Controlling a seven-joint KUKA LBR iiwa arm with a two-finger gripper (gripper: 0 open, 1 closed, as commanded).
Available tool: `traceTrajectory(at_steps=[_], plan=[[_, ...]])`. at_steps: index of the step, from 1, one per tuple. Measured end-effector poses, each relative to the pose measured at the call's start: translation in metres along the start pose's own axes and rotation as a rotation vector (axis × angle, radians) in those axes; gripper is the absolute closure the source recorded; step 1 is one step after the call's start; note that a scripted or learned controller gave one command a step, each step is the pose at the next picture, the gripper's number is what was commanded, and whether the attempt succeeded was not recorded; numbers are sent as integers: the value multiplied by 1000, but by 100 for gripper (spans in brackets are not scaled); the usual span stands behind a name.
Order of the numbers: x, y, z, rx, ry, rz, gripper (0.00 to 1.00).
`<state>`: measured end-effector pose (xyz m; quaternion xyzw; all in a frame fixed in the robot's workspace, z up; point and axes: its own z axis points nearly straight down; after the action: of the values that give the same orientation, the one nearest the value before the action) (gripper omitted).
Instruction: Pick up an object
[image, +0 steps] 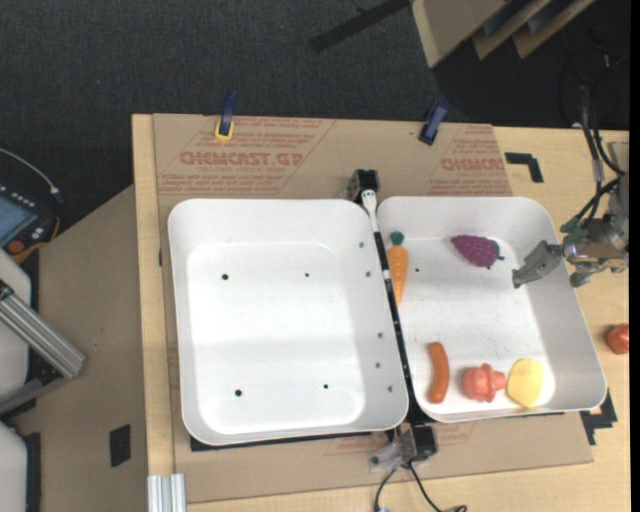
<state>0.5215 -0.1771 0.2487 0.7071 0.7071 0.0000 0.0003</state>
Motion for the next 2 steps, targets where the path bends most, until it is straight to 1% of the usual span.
traceTrajectory(at_steps=[1, 2], plan=[[-50, -44, -34, -3, -4, 5, 0], [-46, -43, 30, 7, 4, 1, 0]])
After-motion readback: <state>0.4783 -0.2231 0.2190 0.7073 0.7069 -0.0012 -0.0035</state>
